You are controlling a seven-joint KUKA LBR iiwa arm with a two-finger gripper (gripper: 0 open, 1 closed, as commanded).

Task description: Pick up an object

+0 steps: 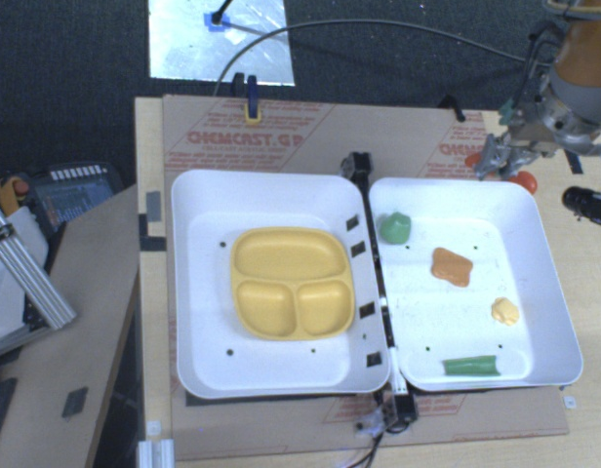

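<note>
gripper [498,160]: state unclear, above right bin's [549,261] far rim | board [281,130] print: "CHEMCAST GP"

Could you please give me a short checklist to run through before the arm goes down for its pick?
1. Objects available in the right bin: green round piece, orange piece, yellow piece, green bar: ok.
2. Pieces spaced apart, none stacked: ok.
3. Gripper over a piece: not ok, it sits above the bin's far right corner.
4. Gripper carrying nothing: cannot tell.
5. Yellow tray lies in the left bin, away from the pieces: ok.
</note>
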